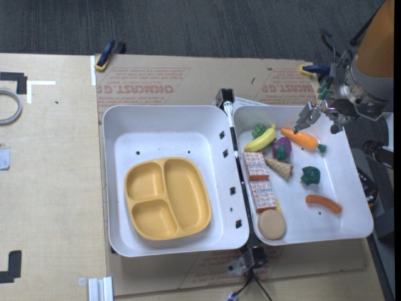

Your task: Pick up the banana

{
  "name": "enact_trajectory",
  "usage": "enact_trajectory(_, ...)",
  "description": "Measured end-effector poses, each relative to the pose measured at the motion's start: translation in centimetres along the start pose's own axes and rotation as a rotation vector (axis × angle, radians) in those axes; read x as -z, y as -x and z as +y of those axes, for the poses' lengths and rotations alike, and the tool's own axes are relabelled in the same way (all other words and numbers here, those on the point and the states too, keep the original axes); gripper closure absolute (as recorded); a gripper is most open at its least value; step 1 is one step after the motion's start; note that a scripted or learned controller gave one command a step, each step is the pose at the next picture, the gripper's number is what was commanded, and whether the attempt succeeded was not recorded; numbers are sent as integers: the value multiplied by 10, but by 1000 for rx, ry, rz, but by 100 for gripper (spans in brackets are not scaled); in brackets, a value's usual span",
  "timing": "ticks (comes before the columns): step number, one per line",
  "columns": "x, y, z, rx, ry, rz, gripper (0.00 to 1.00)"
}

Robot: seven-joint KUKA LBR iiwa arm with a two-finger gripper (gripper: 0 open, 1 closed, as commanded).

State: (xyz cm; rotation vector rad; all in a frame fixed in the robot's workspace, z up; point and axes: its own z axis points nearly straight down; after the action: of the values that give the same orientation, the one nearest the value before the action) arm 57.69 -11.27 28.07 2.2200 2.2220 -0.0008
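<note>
The banana (260, 139), a curved, smooth yellow toy, lies at the right bin's (351, 224) far left, touching the purple piece (282, 148). The gripper (305, 119) hovers over the glossy carrot (302, 139), fingers spread and holding nothing; it should shift left and straddle the banana's narrow width

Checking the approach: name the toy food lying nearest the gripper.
The orange toy carrot lies nearest, just below the gripper at the right bin's far end. The yellow toy banana and purple toy lie farther left.
</note>
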Motion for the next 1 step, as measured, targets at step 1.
enact_trajectory(1,-18,-66,74,-240,-1,0,0)
